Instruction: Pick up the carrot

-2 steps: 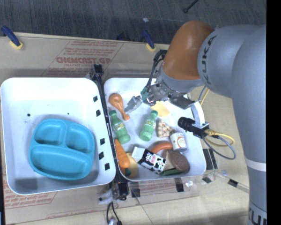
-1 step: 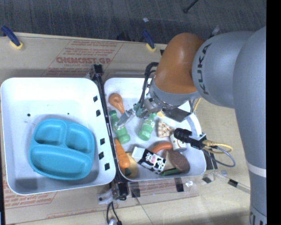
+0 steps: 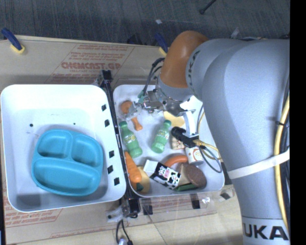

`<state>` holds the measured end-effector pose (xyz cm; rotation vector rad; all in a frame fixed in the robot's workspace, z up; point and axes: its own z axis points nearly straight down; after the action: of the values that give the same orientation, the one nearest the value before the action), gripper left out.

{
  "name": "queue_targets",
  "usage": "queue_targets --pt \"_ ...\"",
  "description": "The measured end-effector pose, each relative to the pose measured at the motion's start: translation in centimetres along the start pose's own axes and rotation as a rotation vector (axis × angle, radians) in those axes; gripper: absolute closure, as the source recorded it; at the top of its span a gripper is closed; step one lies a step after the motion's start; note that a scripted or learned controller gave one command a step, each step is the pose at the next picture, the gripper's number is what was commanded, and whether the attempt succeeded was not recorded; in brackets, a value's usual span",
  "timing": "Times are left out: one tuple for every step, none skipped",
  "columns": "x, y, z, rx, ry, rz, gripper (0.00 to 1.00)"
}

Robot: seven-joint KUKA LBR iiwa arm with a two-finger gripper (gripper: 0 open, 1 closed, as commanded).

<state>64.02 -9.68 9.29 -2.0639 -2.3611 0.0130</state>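
Camera view, from above the bench: my grey arm with its orange band reaches in from the right and bends down over the far end of the right shallow white bin. My two-finger claw sits low there, among cables and metal fittings; whether it is released or clenched I cannot tell, and I see nothing between its tips. The orange tapered carrot lies at the near left of that bin, along the left wall, well apart from my claw. Just beyond it stands a green plastic bottle with a white cap, and a second, paler green bottle lies tilted near the bin's middle. A small orange-brown drumstick-shaped toy rests near my claw, on its left. Near the carrot's lower end are a black-and-white patterned carton, a red sausage-shaped piece and a dark brown round piece. The left shallow white bin holds a light blue compartment tray.
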Motion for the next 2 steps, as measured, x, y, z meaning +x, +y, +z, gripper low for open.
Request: queue_targets --pt "0.9 -4.4 -1.6 -0.002 -0.001 -0.019 0.00" --pt "-0.3 0.2 0.1 -0.005 0.002 -0.099 0.00"
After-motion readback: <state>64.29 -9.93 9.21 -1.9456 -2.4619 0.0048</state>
